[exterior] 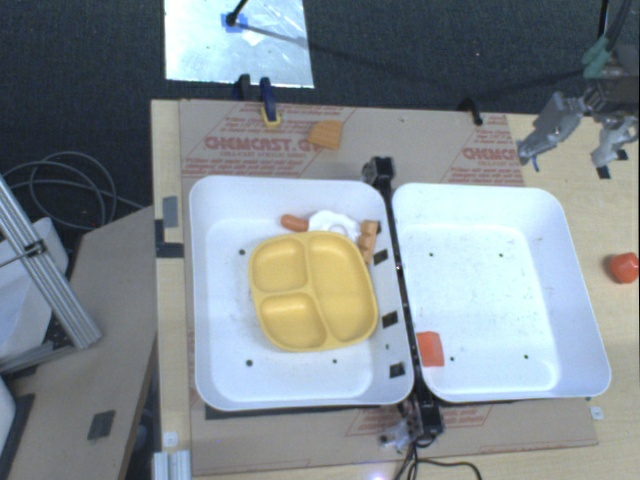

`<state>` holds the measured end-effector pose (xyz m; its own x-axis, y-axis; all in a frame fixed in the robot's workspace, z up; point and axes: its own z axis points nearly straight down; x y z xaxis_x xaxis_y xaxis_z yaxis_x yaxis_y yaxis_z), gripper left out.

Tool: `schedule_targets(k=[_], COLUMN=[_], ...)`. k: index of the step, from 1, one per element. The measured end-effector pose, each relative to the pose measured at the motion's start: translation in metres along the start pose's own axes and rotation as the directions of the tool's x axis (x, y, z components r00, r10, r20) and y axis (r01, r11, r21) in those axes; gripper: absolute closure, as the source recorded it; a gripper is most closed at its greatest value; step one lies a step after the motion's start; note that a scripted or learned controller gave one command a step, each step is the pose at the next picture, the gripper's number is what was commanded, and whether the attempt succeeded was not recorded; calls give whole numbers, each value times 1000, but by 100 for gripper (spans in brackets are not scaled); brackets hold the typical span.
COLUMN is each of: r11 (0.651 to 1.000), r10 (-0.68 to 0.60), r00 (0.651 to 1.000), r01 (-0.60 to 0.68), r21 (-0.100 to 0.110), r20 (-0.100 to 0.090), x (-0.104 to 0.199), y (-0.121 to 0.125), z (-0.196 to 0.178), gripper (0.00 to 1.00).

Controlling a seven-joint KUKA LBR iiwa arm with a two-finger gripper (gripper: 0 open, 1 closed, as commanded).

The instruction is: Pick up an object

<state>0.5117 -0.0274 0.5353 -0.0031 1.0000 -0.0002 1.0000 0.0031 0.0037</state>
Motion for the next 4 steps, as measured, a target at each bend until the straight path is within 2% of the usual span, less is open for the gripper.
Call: schedule_targets(k=[1,2,3,4], r11=[1000,1000,1000,1000], r10=[11,0,10,0], r00=[1000,1000,1000,1000], r01=[-11,0,-10,0], r21=[4,0,-4,0], r20=[1,1,6,2], x=[-84,-80,-178,-173], y=[-27,-25,-27,-26], z=[41,39,-3,0], gripper=[0,0,0,0])
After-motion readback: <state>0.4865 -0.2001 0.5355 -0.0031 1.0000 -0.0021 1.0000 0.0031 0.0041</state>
